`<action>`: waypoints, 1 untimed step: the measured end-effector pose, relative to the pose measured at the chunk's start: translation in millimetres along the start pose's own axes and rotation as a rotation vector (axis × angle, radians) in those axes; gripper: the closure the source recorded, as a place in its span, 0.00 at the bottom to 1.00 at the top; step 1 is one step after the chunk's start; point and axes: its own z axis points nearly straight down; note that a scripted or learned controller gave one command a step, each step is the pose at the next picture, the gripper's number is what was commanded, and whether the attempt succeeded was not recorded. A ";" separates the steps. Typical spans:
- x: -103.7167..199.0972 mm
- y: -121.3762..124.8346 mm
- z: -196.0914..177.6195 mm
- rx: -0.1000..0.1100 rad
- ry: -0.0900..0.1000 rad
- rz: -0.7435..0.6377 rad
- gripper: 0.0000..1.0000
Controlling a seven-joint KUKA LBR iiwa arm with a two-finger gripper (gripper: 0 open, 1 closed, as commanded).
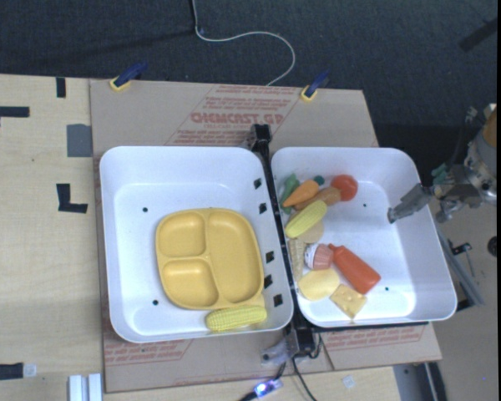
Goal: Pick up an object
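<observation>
My gripper (pixel 403 207) hangs over the right rim of the right bin (pixel 401 307), apart from every toy. Toy foods crowd the left side of that bin: an orange carrot (pixel 301 194), a red tomato (pixel 345 186), a yellow corn cob (pixel 306 219), a red bottle (pixel 354 270), a pale yellow lemon (pixel 319 284) and a cheese wedge (pixel 346 299). In the left bin (pixel 125 190) a yellow divided plate (pixel 209 256) lies flat, with a second corn cob (pixel 236 316) just below it.
Both bins sit on a cardboard sheet (pixel 225 111) held by yellow-blue clips (pixel 127 75). A white cable (pixel 242 36) curls across the dark floor behind. The right half of the right bin floor is bare white.
</observation>
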 end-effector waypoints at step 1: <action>0.7 2.4 -7.1 -0.012 -0.003 -0.005 0.00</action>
